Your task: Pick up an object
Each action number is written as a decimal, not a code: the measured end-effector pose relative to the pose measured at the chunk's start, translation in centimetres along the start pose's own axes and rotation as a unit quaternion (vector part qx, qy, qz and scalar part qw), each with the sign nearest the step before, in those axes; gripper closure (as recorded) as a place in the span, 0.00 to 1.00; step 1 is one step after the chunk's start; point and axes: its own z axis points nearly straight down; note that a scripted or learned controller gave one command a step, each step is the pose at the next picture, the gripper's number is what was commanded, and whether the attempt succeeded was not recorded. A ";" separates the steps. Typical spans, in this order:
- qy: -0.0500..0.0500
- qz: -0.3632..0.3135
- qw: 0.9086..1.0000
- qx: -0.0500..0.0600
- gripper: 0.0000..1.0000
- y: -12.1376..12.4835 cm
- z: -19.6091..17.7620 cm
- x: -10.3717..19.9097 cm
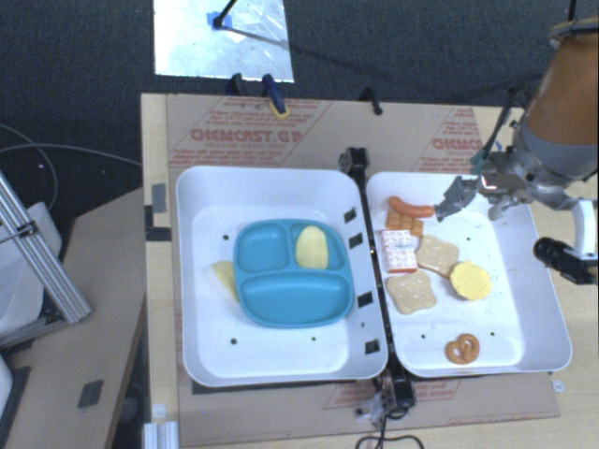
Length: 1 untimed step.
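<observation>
The likeliest thing to be picked, to my eye, is the orange sausage (412, 207) lying at the upper left of the right bin (538, 321), resting just above a small brown waffle piece (403, 222). The gripper (473, 196) hangs just to the right of it, right of centre in the frame, tilted down toward the bin floor; one dark finger (456, 197) points toward the sausage's end, nothing sits between the fingers, and they look spread apart, though it is hard to be sure at this slant. Below the sausage the food is crowded: a red-and-white packet (400, 250), two toast slices (436, 254) and (412, 292), and a yellow round (470, 281), with a pretzel (461, 349) lower down on its own. In the left bin (201, 251) a blue divided plate (290, 283) carries a yellow lemon-like piece (312, 247). The risk I see is that the sausage is thin and round, so fingers closing off-centre could roll it away or pinch the waffle beneath instead. A descent too far left might also strike the divider between the bins.
</observation>
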 end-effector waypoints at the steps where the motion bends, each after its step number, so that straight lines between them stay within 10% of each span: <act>1: 0.001 0.003 1.000 0.006 0.00 -5.6 16.6 -2.6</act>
